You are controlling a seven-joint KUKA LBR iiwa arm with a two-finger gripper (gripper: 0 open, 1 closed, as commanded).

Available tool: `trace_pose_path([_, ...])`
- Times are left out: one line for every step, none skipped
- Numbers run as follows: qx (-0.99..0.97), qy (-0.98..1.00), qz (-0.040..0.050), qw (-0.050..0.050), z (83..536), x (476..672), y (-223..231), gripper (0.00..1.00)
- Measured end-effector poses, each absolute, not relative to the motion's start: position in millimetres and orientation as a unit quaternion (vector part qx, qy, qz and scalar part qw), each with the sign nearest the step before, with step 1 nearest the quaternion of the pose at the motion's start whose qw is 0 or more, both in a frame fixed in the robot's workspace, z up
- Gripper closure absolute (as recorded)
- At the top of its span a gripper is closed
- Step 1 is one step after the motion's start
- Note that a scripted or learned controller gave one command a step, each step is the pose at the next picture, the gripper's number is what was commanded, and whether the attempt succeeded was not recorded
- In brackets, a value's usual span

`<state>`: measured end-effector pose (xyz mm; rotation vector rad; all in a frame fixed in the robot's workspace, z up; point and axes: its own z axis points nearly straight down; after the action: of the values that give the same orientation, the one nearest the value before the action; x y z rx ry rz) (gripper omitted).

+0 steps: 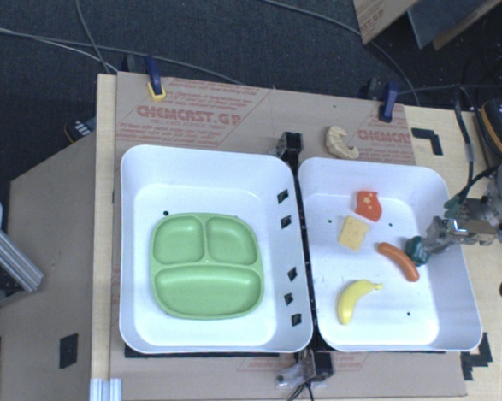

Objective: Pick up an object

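A tan board printed with red lettering covers the bench (205, 115), pinned at its twelve o'clock edge by two blue clamps, one left (155, 82) and one right (388, 100), with dark carpet and loose grey cables beyond it and cardboard scraps at the upper right of the frame. Two shallow white bins sit side by side on the board: the left bin (137, 230) carries a pale green divided plate (207, 265) with three compartments, smooth and rounded at the corners. The right bin (448, 321) holds four toy foods: a red, strawberry-like piece (368, 204) toward twelve o'clock, a flat yellow cheese-coloured block (353, 232) just below it, an orange sausage (399, 261) lying aslant near the centre, and a glossy yellow banana (354, 299) toward six o'clock. A beige, knobbly lump (342, 143) rests on the board outside the bins, at twelve o'clock from the right bin. The arm enters from three o'clock, its metal wrist low over the right bin's rim, and the gripper (417, 249) ends in a teal tip that sits against the sausage's three o'clock end. Whether the claw is spread or pressed together cannot be told from this angle, and nothing is seen pinched.
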<state>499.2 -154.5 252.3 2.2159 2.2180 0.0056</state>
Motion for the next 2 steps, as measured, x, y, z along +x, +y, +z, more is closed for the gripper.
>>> trace_pose_path([0.707, 0.708, 0.0016, 0.003, 300, 500.4, -155, 1.0])
trace_pose_path([0.705, 0.71, 0.0012, 0.0, 294, 517.3, -95, 1.0])
